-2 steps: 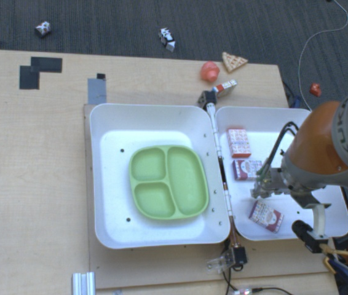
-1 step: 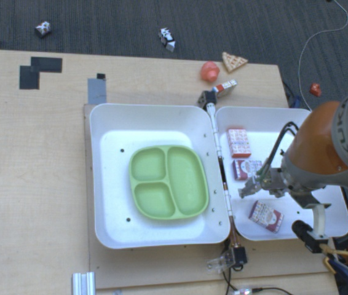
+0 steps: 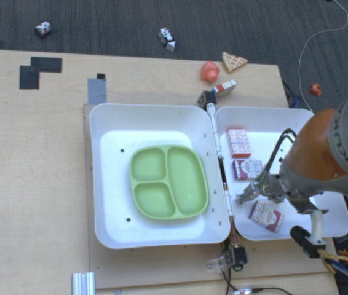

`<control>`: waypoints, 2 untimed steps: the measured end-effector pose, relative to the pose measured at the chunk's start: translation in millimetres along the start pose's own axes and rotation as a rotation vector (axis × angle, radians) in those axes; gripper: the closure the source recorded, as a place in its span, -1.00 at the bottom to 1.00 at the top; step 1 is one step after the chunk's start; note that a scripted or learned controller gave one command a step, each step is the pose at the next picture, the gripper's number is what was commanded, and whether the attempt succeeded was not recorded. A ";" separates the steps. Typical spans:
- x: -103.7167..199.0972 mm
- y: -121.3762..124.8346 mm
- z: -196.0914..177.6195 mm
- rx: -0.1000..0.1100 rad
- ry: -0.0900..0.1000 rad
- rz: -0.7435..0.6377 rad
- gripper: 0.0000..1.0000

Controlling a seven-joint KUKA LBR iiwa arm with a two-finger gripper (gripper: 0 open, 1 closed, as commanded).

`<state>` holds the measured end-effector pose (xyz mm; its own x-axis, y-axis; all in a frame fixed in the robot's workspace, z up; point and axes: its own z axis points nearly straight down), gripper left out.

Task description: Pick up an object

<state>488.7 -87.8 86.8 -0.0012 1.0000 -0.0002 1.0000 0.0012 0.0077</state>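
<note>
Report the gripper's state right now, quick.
Gripper: low in the right bin among the small red-and-white packets; open or closed cannot be told.

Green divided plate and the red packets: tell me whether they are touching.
Apart. The camera view shows the green divided plate in the left bin, while the red packets lie in the right bin, with both bins' rims between them.

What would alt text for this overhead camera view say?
A grey and orange robot arm reaches over the right bin, which holds three small red packets. The left bin holds a green divided plate.
</note>
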 end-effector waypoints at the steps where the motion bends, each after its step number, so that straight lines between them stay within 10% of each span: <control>1: 0.2 2.4 -11.5 -0.006 -0.001 -0.002 1.00; 2: 0.2 2.2 -11.3 -0.006 0.000 -0.001 -1.00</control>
<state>490.9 -87.5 98.1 -0.0023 1.0000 -0.0006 0.9999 0.0023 0.0134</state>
